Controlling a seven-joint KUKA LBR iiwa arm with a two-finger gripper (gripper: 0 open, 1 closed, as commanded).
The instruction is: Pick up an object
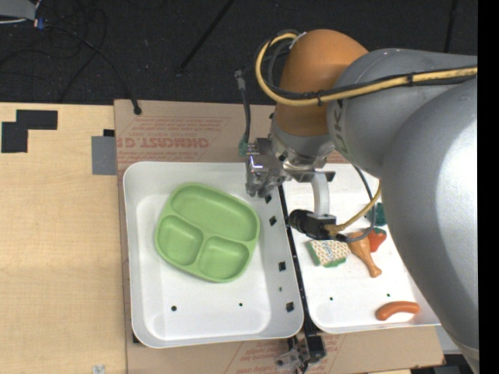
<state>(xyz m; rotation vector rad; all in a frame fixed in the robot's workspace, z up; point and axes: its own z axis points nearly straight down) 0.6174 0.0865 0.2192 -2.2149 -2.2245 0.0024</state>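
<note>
The gripper [263, 176], claw state impossible to tell, hangs above the bins' shared rim [282, 248], so descending could strike it and miss the patterned sponge [328, 252] at four o'clock.

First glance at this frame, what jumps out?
The big grey arm with its orange band looms at upper right, its gripper over the far end of the divide between the bins. A green three-compartment plate lies in the left bin. The right bin holds small things: a patterned green pad, an orange drumstick-shaped toy and an orange sausage.
</note>
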